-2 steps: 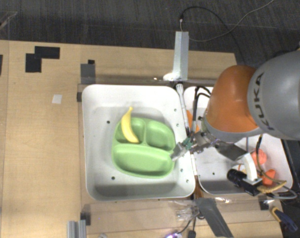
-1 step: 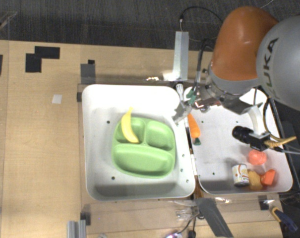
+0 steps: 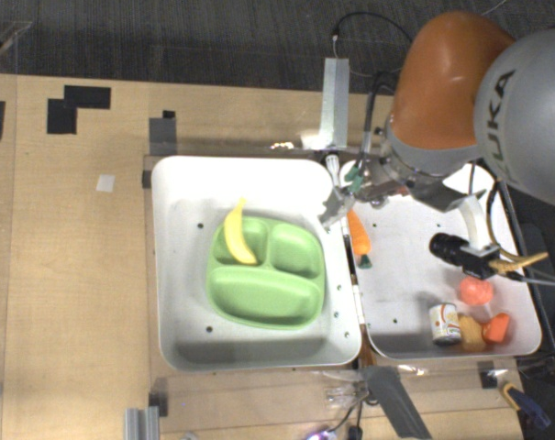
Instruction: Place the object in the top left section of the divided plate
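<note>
The big grey and orange arm (image 3: 460, 81) comes in from the right. Its gripper (image 3: 343, 195) hangs over the wall between the 2 white bins, left bin (image 3: 181, 246) and right bin (image 3: 396, 273). Can't tell if the fingers are wide or narrow, they're too small and dark. A carrot (image 3: 358, 235) sits just under them, at the right bin's left edge. Can't tell if it's held.

What could go wrong: if the grip is weak, the carrot prob drops on the wall and rolls back. Also the banana (image 3: 238, 236) already lies in the top left part of the green plate (image 3: 263, 278) and pokes over the rim, so the carrot may bump it or slide into another part.

Count: 1 arm, 2 bins, 1 plate w/ 3 parts, 1 banana, 1 carrot, and approx 5 small things in the right bin's corner (image 3: 470, 310).
</note>
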`<state>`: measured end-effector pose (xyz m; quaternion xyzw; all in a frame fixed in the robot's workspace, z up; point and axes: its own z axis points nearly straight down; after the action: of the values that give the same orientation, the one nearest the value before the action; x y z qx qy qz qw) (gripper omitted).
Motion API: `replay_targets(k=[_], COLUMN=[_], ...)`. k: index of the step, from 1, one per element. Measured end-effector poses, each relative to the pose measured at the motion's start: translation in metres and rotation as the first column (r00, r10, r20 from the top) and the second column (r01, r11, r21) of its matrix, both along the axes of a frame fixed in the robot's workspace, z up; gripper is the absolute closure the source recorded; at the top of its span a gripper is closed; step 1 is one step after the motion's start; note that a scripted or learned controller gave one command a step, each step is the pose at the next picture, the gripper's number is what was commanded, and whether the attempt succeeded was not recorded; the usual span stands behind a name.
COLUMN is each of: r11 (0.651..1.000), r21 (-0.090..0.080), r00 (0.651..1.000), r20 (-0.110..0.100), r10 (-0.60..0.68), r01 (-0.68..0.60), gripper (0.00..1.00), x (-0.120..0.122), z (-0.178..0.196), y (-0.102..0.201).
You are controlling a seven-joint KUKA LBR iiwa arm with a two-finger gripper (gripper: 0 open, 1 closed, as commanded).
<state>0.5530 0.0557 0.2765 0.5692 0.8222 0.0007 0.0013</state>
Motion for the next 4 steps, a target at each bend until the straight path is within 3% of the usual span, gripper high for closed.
replay_targets(k=[1,2,3,4], r11=[0.847,0.811,0.803,0.841], r21=[-0.002,0.000,-0.002,0.001], r00=[0.847,0.811,0.803,0.841], r20=[-0.004,-0.001,-0.006,-0.002], r10=[-0.531,-0.585,-0.596,-0.541], r01=[0.531,0.585,0.596,0.541], gripper=[0.00,0.00,0.00,0.00], x=[-0.041,-0.043,-0.066,-0.064], z=[-0.030,0.061,-0.118,-0.017], y=[0.054,0.072,0.070,0.004])
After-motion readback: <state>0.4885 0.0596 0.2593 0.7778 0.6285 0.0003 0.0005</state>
